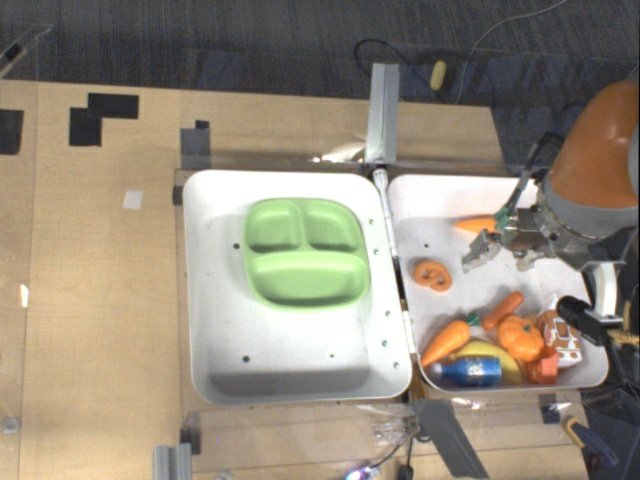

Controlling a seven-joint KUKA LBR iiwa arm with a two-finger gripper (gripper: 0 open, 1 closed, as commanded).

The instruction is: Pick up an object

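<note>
My gripper [502, 254] hangs over the right bin [440, 200], near its back right, fingers [479, 253] spread open with nothing between them. An orange carrot piece [471, 225] lies just behind the left finger. Left of the gripper, an orange round slice [433, 276] rests on the bin floor. At the front of that bin is a pile: a carrot [447, 339], a banana [492, 353], a blue can [470, 371], a small orange fruit [520, 339], another carrot [503, 308] and a red-and-white box [562, 339].
The left bin [215, 298] holds a green divided plate [305, 251]. A metal post [383, 118] stands behind the wall between the bins. The arm's orange band [600, 153] looms over the right bin's back right corner.
</note>
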